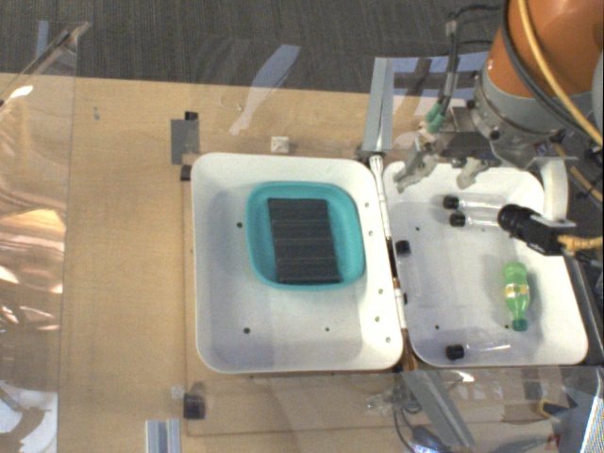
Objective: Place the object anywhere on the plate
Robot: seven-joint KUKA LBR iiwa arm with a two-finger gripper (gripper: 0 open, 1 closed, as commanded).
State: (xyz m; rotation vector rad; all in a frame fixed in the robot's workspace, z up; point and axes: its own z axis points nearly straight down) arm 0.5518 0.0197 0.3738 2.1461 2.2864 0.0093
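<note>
A green plastic bottle [515, 293] is lying in the right bin [444, 281], well apart from the teal plate [351, 234] sitting in the left bin [222, 291], while the gripper [440, 168] is hovering, fingers spread and holding nothing, over the right bin's far edge.

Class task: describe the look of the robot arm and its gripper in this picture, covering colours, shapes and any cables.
The arm is bulky and rounded, with a glossy orange band above a grey wrist section. Dark cables loop beside it, and a green fitting sits near the wrist. The gripper is pale metallic grey, with two slim fingers pointing down over the right bin.
</note>
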